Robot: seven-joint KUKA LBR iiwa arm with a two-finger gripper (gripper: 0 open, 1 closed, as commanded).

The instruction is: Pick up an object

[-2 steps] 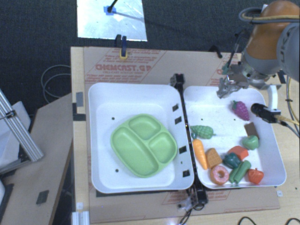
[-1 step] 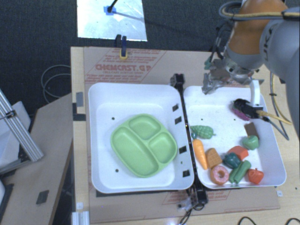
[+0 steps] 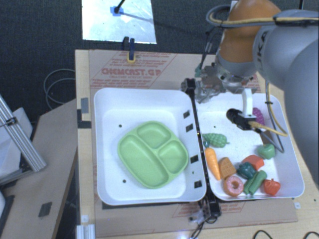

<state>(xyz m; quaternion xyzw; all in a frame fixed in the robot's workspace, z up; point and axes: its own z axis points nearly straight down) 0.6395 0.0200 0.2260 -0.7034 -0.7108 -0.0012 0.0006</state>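
Note:
My gripper point(image 3: 203, 91) hangs over the far left corner of the right bin point(image 3: 294, 176), close to the divider between the bins. Toy foods lie in that bin, nearer the front than the gripper. A bumpy green vegetable point(image 3: 215, 140) is the closest to it, with an orange carrot point(image 3: 213, 163) just below. A purple bunch of grapes point(image 3: 258, 115) sits to the gripper's right, partly hidden by the arm. I see nothing held at the gripper.
A green divided plate point(image 3: 152, 153) lies in the left bin point(image 3: 107, 113). Along the right bin's front are a brown piece point(image 3: 227, 167), a pink donut point(image 3: 233, 185), a teal piece point(image 3: 245, 170), a green cucumber point(image 3: 254, 181), a red tomato point(image 3: 271, 186) and a green pepper point(image 3: 266, 151).

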